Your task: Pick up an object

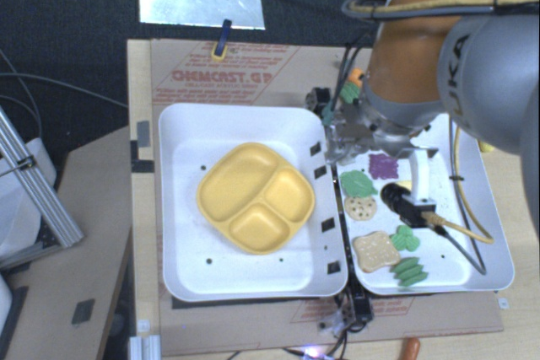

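Glossy yellow plastic tray (pixel 256 196) lies in a smooth white plastic bin (pixel 181 181).

Yellow divided plate (pixel 256 196) takes up the left bin's (pixel 181 265) middle with open floor all around it, while right of the plate the other bin (pixel 489 257) is crowded with toy food (pixel 375 250) under the arm (pixel 439 55).

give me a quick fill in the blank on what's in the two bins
1. The yellow tray lies in the ____ bin.
2. The tray has ____ compartments.
3. The purple piece lies in the ____ bin.
4. The toast slice sits nearest the right bin's ____ edge.

Missing words: left; three; right; front
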{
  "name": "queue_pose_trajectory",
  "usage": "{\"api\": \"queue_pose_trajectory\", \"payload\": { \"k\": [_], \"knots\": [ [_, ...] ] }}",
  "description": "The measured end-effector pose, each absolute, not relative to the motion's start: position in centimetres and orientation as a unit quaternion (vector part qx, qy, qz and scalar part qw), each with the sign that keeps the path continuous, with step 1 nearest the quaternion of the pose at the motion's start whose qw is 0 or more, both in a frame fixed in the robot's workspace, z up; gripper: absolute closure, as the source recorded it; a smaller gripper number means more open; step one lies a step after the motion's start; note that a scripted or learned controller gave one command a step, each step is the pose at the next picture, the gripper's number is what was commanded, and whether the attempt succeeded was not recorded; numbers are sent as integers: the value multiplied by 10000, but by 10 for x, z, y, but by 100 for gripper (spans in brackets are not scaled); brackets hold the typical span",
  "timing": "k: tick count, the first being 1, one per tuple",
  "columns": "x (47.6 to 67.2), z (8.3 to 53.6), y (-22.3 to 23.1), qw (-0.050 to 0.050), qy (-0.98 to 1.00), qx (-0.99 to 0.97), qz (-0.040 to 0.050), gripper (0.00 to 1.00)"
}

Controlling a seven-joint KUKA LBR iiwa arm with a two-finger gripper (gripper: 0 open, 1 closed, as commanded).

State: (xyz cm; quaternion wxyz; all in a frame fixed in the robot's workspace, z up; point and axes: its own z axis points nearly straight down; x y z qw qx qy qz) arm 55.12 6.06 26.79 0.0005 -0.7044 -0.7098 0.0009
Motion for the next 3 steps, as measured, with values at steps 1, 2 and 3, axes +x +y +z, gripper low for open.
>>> {"api": "queue_pose_trajectory", "payload": {
  "k": [1, 2, 3],
  "knots": [
    [554, 299, 99, -11, -7099, -7043, -20, 100],
    [485, 217, 112, 39, -7076, -7066, 39, 100],
    [552, 213, 60, -25, -7059, -7083, -10, 100]
  ]
}}
